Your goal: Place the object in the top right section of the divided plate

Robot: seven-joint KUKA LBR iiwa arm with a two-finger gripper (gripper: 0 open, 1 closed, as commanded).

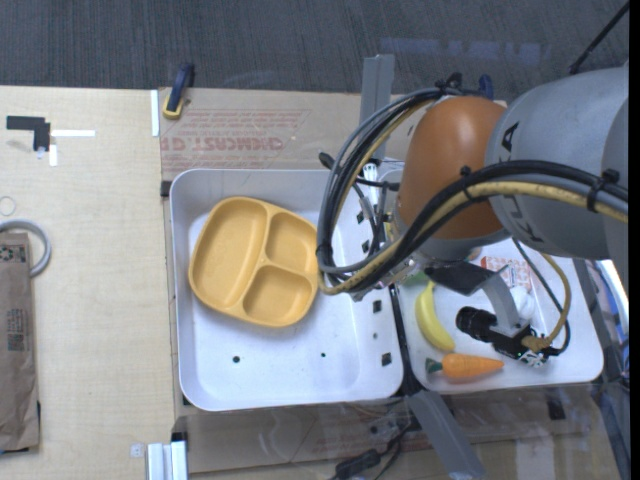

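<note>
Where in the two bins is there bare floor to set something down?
Left bin: bare floor below the yellow divided plate, towards the front wall. Right bin is crowded: banana, carrot and the arm above them.

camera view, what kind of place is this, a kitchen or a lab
Most likely a robotics lab bench, not a kitchen: a cabled grey arm reaches over two white bins, which hold a yellow divided plate plus a banana and carrot.
</note>
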